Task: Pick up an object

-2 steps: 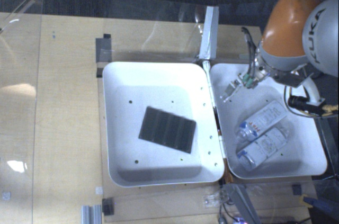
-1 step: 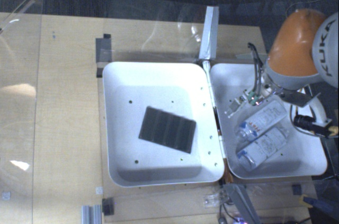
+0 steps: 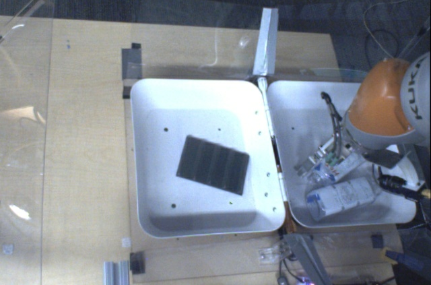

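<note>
A dark ribbed rectangular pad [image 3: 213, 164] lies flat and slightly turned in the middle of the left bin [image 3: 151, 102]. In the right bin [image 3: 296, 102], a pale grey boxy packet [image 3: 343, 197] rests near the front wall. My gripper [image 3: 326, 162] is low in the right bin, just above and left of the packet, beneath the orange band [image 3: 380, 105] of the arm. Small bluish and shiny bits cluster at the gripper's tip. Whether anything sits in the gripper is unclear.
A metal divider post [image 3: 266, 41] rises behind the seam between the two bins. Black cables [image 3: 397, 186] run along the right bin's right side. A clear plastic sheet [image 3: 27, 122] covers the bench on the left.
</note>
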You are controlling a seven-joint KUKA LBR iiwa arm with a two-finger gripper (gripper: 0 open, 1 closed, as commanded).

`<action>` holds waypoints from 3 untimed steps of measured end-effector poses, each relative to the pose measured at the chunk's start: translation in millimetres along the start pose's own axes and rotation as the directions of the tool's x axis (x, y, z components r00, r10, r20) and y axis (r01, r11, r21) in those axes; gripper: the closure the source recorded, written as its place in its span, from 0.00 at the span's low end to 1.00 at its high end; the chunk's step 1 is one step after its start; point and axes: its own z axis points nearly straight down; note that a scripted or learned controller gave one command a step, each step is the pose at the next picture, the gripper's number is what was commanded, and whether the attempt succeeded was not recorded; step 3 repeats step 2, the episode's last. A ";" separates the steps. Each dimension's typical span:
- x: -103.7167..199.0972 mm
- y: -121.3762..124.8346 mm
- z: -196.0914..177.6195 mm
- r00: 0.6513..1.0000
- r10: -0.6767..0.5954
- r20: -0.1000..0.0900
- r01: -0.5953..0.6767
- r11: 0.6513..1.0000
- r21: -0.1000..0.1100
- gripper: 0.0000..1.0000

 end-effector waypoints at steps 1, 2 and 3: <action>-0.6 3.5 -12.5 1.000 0.000 0.004 0.000 1.000 -0.008 1.00; -46.6 21.6 -52.5 0.982 -0.190 -0.005 0.190 0.982 0.003 1.00; -46.6 21.6 -52.5 0.982 -0.190 -0.005 0.190 0.982 0.003 1.00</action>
